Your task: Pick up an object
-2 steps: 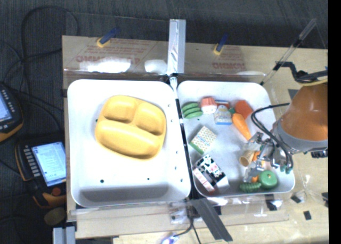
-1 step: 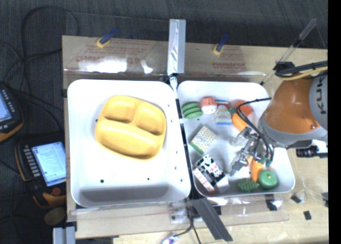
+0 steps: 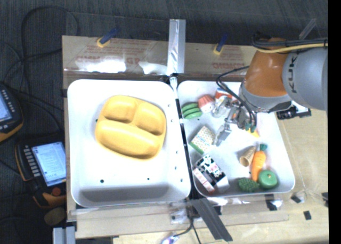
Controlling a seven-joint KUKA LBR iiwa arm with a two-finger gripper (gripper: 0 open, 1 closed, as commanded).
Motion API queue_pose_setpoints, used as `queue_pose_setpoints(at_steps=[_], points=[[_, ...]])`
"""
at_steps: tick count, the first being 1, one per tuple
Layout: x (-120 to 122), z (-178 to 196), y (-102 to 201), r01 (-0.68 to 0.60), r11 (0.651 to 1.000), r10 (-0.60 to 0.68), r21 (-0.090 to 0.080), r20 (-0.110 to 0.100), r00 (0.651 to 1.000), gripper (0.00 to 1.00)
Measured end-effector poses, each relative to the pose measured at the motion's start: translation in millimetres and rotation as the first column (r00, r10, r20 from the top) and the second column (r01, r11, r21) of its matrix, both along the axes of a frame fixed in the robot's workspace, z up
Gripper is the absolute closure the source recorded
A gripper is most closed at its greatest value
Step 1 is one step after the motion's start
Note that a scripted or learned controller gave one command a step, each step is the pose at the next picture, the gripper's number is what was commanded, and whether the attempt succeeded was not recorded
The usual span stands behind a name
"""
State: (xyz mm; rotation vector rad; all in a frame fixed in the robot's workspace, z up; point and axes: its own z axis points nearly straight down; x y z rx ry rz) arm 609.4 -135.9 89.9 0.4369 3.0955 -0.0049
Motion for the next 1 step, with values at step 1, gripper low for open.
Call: queue_pose_setpoints(at_steps=[1], points=[[-94.4, 0.8, -74.0, -0.27, 0.963, 0.27, -0.005, -0.004, 0.963, 0.0]])
